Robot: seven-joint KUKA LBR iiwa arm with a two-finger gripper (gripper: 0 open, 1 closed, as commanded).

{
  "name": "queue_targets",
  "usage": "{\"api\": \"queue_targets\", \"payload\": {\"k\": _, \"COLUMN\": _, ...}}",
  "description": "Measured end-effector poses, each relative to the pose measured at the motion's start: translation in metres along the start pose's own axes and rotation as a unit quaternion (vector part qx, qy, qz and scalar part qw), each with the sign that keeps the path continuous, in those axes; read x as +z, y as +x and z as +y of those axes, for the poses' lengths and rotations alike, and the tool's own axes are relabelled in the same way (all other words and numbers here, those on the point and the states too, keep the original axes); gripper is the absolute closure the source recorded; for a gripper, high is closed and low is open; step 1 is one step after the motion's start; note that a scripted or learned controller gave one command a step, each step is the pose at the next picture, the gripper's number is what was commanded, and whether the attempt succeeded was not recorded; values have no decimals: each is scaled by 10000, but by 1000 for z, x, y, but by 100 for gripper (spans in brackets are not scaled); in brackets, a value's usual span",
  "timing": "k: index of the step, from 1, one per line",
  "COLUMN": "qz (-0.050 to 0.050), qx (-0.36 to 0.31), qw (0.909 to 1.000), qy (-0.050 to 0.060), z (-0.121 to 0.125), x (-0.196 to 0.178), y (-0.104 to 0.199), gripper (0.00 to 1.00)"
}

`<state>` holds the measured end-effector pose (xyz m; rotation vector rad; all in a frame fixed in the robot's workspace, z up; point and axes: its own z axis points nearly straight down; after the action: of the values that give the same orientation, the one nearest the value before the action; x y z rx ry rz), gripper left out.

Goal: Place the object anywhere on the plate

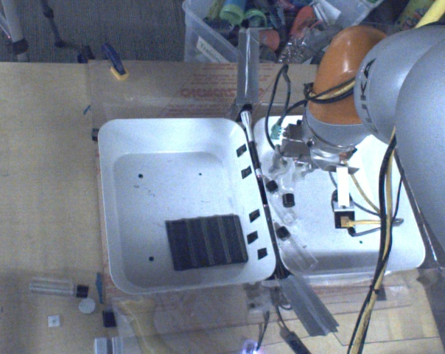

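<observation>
The plate (206, 242) is a black ribbed slab lying flat in the front part of the left white bin (134, 161). My gripper (284, 179) hangs over the left side of the right bin (399, 253), close to the divider between the bins. It is to the right of the plate and farther back. The orange band and grey wrist (340, 102) cover much of the right bin's floor. I cannot make out any object under the gripper.
Small black tabs (252, 216) line the divider between the bins. A crate of mixed coloured items (281, 9) stands behind the bins. Small loose parts (79, 293) lie on the bench at front left. Cables (381, 220) trail down from the arm over the right bin.
</observation>
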<state>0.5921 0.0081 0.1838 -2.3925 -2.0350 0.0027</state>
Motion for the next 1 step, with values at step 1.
{"api": "queue_targets", "payload": {"k": 1, "qz": -3, "qx": 2605, "qw": 9655, "qy": 3, "z": -14, "x": 0, "y": 53, "gripper": 100}}
